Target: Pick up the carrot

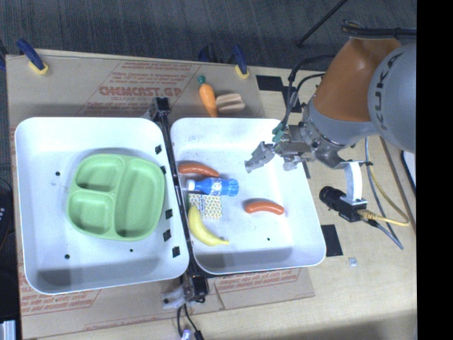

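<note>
The carrot, orange with a small green top, lies on the cardboard just behind the right bin, outside it. My gripper hangs over the right bin's back right part, to the right of and nearer than the carrot and well apart from it. Its two fingers stand apart, open, with nothing between them.
A tan bun-like piece lies right beside the carrot. The right bin holds two orange sausages, a blue bottle, a patterned packet and a banana. A green divided plate sits in the left bin.
</note>
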Controlling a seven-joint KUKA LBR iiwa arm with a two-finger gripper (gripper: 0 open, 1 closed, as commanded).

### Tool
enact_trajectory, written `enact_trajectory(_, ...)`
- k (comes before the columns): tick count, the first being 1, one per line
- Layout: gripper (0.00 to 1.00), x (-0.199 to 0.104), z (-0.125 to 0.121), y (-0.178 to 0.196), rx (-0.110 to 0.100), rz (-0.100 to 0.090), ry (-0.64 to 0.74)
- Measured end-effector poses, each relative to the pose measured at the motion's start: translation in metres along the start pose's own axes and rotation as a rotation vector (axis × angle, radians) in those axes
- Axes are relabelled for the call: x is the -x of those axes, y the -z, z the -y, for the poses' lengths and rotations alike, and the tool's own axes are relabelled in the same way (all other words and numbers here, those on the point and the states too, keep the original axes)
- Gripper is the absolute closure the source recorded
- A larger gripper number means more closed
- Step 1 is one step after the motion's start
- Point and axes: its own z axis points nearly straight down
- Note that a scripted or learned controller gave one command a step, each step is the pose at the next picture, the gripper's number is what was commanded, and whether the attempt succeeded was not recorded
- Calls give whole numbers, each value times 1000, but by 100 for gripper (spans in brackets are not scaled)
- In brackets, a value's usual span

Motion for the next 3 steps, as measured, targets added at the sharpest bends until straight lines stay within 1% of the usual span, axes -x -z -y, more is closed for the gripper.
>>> enact_trajectory(1,0,-12,-48,-139,14,4,415)
enact_trajectory(2,0,-31,-113,-151,9,4,466)
enact_trajectory(3,100,-31,-113,-141,9,5,469)
